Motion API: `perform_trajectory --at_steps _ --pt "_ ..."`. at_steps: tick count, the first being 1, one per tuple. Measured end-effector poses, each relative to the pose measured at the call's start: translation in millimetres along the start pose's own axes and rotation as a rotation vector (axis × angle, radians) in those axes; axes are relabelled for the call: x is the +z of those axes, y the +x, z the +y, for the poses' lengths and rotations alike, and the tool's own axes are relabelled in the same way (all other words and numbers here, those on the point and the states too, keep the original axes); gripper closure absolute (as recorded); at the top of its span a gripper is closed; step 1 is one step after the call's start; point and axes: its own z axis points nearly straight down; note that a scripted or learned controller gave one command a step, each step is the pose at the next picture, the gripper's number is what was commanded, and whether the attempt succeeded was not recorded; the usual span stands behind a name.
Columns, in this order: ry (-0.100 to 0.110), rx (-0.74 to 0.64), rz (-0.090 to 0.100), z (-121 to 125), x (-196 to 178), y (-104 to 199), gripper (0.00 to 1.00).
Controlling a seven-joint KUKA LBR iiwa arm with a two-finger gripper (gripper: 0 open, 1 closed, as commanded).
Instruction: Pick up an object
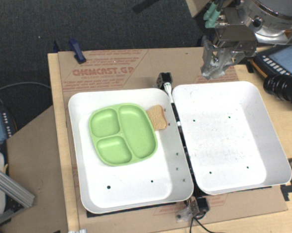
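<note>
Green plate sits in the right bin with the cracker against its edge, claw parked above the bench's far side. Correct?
Not quite. The camera view shows the green plate in the left bin, not the right one. The rest holds: the cracker lies against its edge, and the claw hangs above the bench's far side.

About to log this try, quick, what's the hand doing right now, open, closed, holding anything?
Hand: above the far edge of the right bin; open or closed cannot be told.

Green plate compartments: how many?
3. The green plate in the left bin has one long compartment on its right side and two smaller ones on its left, one behind the other. None look hidden.
</note>
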Motion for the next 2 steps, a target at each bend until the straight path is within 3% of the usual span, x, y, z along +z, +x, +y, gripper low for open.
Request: perform_trajectory --at_steps 1,2 --pt "0.019 -0.008 -0.004 -2.9 107.2 98.6 1.00" --pt "0.011 0.007 -0.003 -1.4 105.3 56.3 1.00"
